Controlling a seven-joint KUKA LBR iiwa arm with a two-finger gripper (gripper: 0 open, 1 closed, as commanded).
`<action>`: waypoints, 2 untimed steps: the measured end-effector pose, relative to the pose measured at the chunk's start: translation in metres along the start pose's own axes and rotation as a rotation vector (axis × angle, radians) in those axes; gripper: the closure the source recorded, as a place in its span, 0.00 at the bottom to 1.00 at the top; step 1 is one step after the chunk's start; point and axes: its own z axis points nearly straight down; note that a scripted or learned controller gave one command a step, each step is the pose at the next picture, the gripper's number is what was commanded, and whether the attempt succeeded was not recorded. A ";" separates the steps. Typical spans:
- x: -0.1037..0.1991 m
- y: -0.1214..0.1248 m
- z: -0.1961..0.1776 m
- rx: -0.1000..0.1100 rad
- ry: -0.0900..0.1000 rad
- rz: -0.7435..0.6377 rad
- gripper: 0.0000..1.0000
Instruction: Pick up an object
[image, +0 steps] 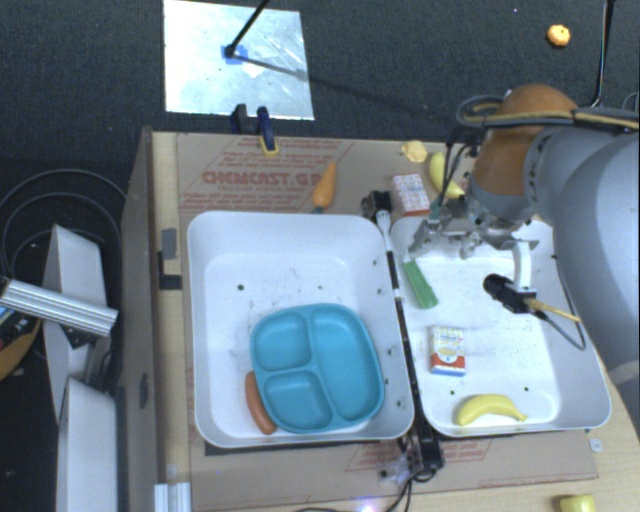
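Camera view, looking down on two shallow white plastic bins on a brown cardboard sheet (225, 160) printed in red. Left bin (205, 300): one glossy blue tray (317, 367), rounded and divided into three compartments, lower centre; one smooth orange-brown sausage (258, 403) touching the tray's lower-left edge. Right bin (565, 375): one flat green strip (420, 283), slanted, near the upper-left corner; one small white-and-orange carton (447, 351), upright, centre; one curved yellow banana (488, 409), bottom. Metal gripper (432, 240), below a grey arm with an orange band, sits over the right bin's upper part just above the green strip's top end; open or closed cannot be told, and nothing is seen held. Beyond the bins' upper edge: one tapered orange carrot (324, 187) and one small white-and-red box (410, 192).
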 end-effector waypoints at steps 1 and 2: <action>-0.002 -0.043 0.011 0.001 0.000 0.008 0.00; 0.004 -0.001 0.013 0.002 0.000 0.002 0.00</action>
